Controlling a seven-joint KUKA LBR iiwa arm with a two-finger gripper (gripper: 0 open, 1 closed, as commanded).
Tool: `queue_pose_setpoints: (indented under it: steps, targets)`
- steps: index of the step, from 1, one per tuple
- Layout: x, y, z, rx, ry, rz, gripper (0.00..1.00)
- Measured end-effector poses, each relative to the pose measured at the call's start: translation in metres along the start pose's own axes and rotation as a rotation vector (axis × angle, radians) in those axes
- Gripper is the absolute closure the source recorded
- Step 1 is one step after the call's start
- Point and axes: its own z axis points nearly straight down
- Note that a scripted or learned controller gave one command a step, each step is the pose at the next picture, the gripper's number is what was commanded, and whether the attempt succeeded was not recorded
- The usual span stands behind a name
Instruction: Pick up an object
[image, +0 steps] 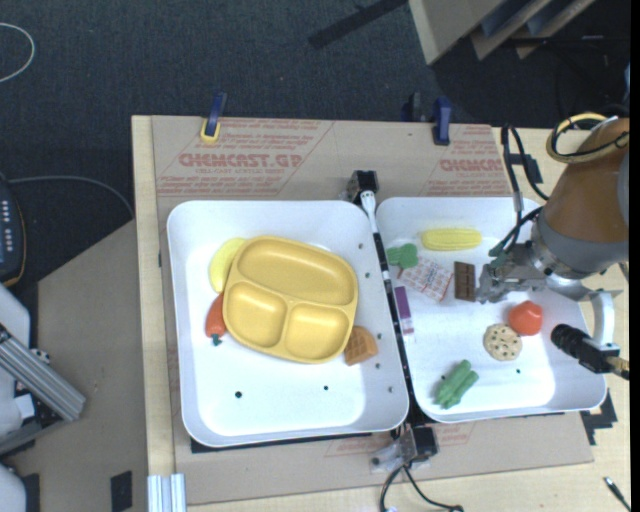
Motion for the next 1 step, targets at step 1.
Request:
queue_pose_setpoints:
  steps: [1]
  targets:
    - [0.0019,0.0036,-0.0642,-0.002,0.0,0.0,1.0]
